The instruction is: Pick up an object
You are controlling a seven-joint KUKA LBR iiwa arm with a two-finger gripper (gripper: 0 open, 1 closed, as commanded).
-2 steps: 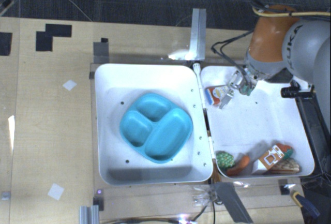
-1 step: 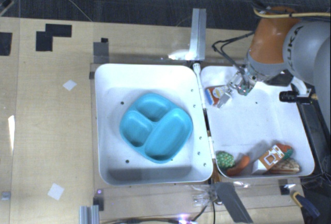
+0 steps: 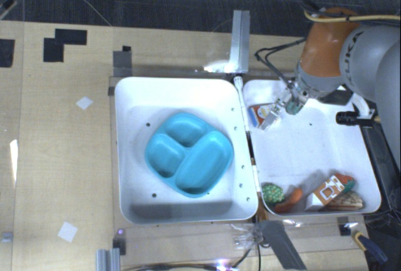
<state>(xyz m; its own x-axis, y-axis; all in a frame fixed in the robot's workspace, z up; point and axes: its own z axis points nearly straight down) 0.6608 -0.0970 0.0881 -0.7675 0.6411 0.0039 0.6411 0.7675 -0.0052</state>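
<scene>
My gripper (image 3: 270,116) hangs low over the upper left corner of the right bin (image 3: 326,144), slanting down and left from the orange-banded wrist. Right beside its tip, against the bin's left wall, lies a small orange, white and blue carton (image 3: 254,114). The tip touches or overlaps the carton's right side, and I cannot tell whether the carton is gripped. Along the right bin's front wall lie a green broccoli piece (image 3: 272,192), an orange carrot-like piece (image 3: 291,198), an orange and white box (image 3: 330,189) and a brown bread-like piece (image 3: 346,203).
The left bin (image 3: 135,138) holds a blue divided plate (image 3: 189,154) at its middle. A metal post (image 3: 240,41) stands behind the wall between the bins. Black cables (image 3: 270,54) loop near the wrist at the back.
</scene>
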